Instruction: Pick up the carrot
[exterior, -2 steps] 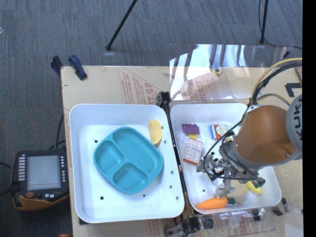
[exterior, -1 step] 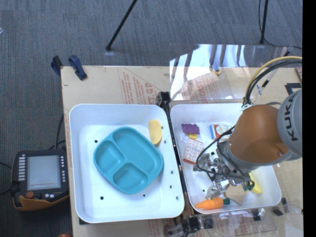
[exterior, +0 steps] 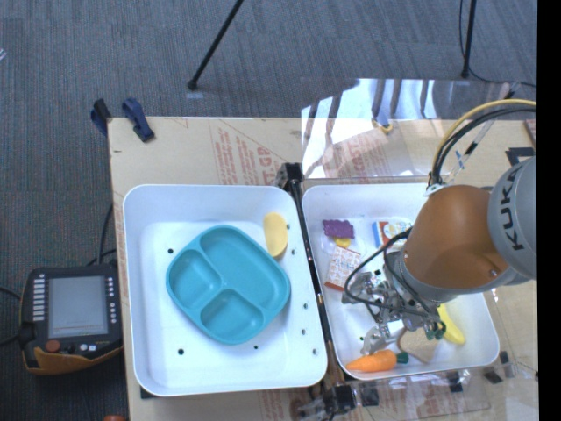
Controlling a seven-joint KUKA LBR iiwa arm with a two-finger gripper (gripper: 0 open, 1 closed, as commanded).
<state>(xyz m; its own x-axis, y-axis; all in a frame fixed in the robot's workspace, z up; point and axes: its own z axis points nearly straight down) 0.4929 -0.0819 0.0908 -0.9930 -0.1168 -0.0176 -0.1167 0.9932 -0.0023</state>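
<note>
Claw (exterior: 392,320) hovering low in the right bin (exterior: 487,355), just above the carrot (exterior: 375,362).

Left to right: a blue divided plate (exterior: 228,283) and a yellow item (exterior: 275,233) lie in the left bin (exterior: 140,323); the carrot lies flat by the right bin's near wall, at about seven o'clock from the claw and just beside it. Whether the claw is open cannot be told; nothing is visibly held. Judged small, light, stiff and smooth, the carrot likely grips best across its thick middle.
</note>
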